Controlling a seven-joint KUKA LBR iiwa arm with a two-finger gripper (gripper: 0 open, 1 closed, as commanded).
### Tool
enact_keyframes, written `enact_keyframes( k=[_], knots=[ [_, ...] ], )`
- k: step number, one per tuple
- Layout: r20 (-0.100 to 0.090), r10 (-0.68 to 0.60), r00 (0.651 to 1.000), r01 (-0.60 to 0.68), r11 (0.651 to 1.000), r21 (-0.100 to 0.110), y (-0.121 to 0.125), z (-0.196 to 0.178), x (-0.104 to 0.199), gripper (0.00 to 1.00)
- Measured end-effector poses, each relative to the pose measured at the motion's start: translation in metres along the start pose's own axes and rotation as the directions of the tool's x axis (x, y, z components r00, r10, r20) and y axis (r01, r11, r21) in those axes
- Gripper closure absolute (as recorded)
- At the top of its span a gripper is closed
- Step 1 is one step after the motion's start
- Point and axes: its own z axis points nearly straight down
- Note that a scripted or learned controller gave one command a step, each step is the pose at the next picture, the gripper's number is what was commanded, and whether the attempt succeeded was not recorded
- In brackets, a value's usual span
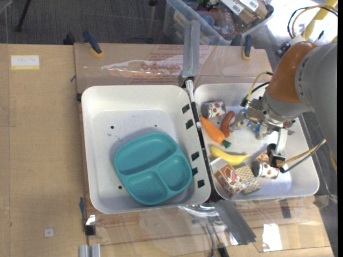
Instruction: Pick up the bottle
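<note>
My gripper (pixel 254 121) hangs low over the middle of the right bin (pixel 300 183), beside a reddish-brown sausage-shaped thing (pixel 228 120). Its tip is a clutter of metal parts. Nothing can be seen held in it. Two small white containers with red patterns lie in this bin. One (pixel 214 109) is at the back left corner. The other (pixel 266 169) lies on its side near the front, under the wrist. I cannot tell which of them is the bottle.
The right bin also holds an orange carrot (pixel 213 130), a yellow banana (pixel 229 155) and a patterned carton (pixel 236 179). A teal divided plate (pixel 153 167) lies in the left bin (pixel 96 143). A crate of clutter (pixel 225 7) stands behind the bench.
</note>
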Motion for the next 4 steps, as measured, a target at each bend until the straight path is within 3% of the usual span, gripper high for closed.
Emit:
enact_keyframes(
  k=[1,2,3,4],
  knots=[
    [0.0,-0.009,1.0,0.009,1.0,-0.001,-0.061,-0.001,-0.024,0.0],
    [0.002,-0.02,1.0,0.02,1.0,0.003,0.011,0.001,0.03,0.0],
    [0.0,-0.158,0.987,0.158,0.987,0.0,-0.037,0.0,0.012,0.0],
    [0.0,-0.142,0.99,0.142,0.99,-0.001,-0.04,0.0,0.015,0.0]
  ],
)
